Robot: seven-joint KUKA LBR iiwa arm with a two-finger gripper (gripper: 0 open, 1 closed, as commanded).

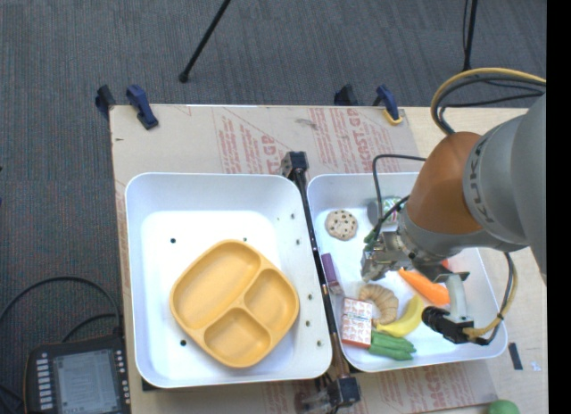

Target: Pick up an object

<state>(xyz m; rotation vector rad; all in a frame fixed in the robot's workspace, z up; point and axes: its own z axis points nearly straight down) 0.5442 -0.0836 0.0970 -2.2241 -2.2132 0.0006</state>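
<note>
Over the right bin (352,191) | gripper (382,259) low among the toys, just above croissant (382,298), carrot (425,286) alongside | can't tell its grip, nothing visibly held | pick looks not done, lift left

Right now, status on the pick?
Gripper low in right bin, above croissant. Nothing seen held. Carrot, banana, cookie close around.

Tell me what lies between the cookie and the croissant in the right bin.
In the camera view, bare white bin floor separates the cookie from the croissant. The pincer hangs just to the right of that stretch.
</note>
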